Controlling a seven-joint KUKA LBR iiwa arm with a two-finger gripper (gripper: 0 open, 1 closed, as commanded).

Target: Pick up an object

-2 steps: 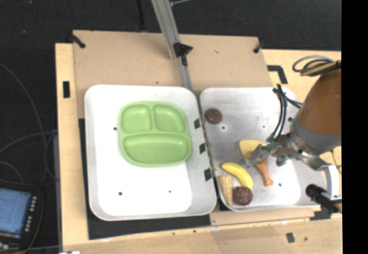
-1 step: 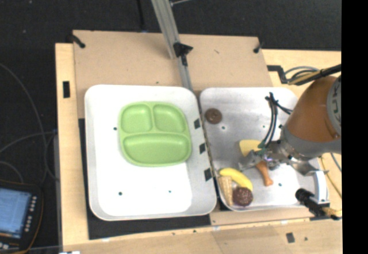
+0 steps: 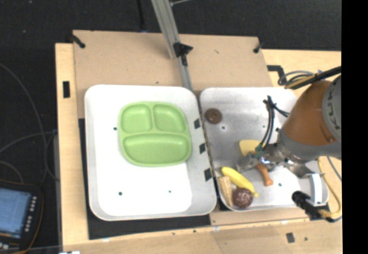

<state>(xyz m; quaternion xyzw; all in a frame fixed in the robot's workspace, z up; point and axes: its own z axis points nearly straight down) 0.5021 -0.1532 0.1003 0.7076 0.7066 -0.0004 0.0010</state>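
- Carrot (image 3: 264,174), small and orange, lies on the floor of the right bin (image 3: 230,103), likely pick target since the tool sits over it.
- Gripper (image 3: 260,161) low, just above the carrot's upper end; can't tell if its fingers are apart or together, nothing visibly clamped.
- Yellow wedge (image 3: 249,146) just up-left of the carrot; banana (image 3: 237,179) left of it; dark round fruit (image 3: 242,197) below-left, crowding that corner.
- Brown disc (image 3: 213,115) well up-left of the carrot.
- Green divided plate (image 3: 155,134) far left of the carrot, in the left bin (image 3: 103,189).
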